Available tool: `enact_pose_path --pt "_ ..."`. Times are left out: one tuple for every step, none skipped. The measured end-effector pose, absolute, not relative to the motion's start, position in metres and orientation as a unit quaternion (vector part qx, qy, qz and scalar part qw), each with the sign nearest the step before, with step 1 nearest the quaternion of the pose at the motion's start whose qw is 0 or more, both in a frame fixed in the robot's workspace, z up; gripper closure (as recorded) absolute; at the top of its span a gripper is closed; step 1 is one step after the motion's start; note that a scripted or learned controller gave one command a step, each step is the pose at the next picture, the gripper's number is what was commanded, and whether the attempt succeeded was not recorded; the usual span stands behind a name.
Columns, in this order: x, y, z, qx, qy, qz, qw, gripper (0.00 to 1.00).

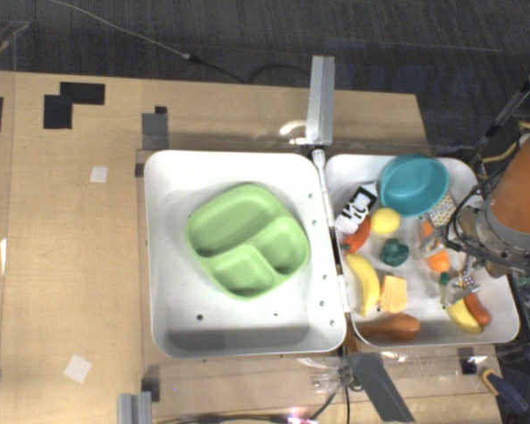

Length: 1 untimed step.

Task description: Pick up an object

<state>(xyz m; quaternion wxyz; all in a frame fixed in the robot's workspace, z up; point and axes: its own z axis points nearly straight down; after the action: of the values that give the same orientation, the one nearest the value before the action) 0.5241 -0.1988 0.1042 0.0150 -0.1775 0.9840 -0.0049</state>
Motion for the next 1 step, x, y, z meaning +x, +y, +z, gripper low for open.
enact_pose_path --pt "0.5106 -0.1943 0.0899 -0.086 0.996 -0.0021 0.007 0.0"
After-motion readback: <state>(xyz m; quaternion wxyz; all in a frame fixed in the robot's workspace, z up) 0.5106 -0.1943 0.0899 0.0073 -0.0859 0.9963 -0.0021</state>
